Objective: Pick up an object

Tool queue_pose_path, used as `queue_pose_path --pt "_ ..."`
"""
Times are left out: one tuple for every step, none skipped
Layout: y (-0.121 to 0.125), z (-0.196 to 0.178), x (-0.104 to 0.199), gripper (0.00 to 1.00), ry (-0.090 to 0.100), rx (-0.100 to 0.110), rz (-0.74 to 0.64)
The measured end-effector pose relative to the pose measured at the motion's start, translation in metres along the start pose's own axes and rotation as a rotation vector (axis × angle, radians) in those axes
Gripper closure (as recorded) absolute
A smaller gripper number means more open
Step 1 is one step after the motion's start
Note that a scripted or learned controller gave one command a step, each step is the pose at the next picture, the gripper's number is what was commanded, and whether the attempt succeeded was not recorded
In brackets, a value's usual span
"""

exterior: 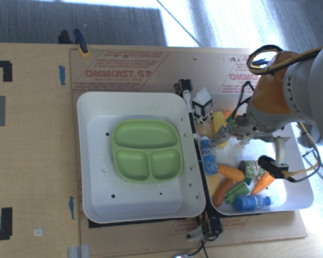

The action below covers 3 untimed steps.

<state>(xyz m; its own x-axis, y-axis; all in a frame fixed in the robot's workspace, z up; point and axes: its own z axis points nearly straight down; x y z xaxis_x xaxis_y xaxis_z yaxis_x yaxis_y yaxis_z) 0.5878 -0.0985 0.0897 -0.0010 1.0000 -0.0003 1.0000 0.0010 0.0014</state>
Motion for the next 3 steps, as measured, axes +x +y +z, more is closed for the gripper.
queue_pose_path --pt "0.035 0.006 0.002 0.00 0.004 0.046 0.008" --pt "0.036 -0.005 0.002 1.00 0.001 0.044 0.006" --pt "0.027 -0.111 0.007 1.00 -0.001 -0.002 -0.001"
